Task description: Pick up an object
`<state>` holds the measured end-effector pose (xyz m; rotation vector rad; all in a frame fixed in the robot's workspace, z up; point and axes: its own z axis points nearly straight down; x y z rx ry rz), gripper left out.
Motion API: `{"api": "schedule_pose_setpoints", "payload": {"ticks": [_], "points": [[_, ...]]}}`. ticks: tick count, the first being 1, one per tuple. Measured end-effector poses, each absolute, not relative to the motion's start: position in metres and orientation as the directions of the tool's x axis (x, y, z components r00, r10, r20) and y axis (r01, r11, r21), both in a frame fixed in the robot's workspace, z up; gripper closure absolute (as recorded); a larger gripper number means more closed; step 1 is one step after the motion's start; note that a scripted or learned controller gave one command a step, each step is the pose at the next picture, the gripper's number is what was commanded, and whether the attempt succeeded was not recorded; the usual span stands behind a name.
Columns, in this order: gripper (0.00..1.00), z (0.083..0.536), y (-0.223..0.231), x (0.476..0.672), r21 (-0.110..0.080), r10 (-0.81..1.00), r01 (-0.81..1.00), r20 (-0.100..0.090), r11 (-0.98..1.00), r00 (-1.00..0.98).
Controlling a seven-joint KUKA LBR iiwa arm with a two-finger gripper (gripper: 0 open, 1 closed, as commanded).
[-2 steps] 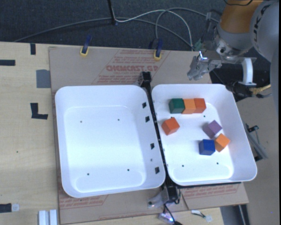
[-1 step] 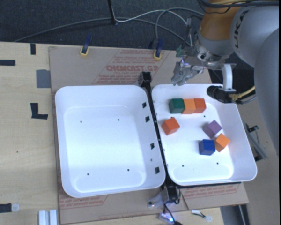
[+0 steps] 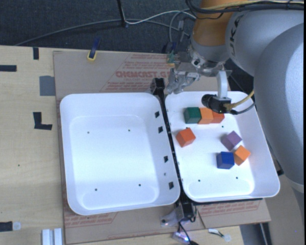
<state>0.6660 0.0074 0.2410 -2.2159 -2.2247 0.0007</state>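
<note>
The right bin (image 3: 260,188) holds several small blocks. A green block (image 3: 192,115) sits near its back, touching an orange block (image 3: 206,116) with a red one (image 3: 218,118) beside it. An orange-red block (image 3: 185,137) lies alone near the divider. Toward the right are a purple block (image 3: 231,139), an orange block (image 3: 241,155) and a blue block (image 3: 225,160), close together. My gripper (image 3: 177,83) hangs over the right bin's back left corner, behind the green block and apart from every block. I see nothing in it.
The left bin (image 3: 71,137) sits beside the right one, joined along a black-clipped divider (image 3: 167,137). A black cable fitting (image 3: 216,103) hangs off the wrist just above the orange and red blocks. The big grey arm covers the right side.
</note>
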Motion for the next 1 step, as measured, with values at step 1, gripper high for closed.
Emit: {"api": "schedule_pose_setpoints", "payload": {"ticks": [1], "points": [[1.0,0.2239,0.0589,0.6587,-0.002,1.0,1.0,0.001,0.004,-0.004]]}}
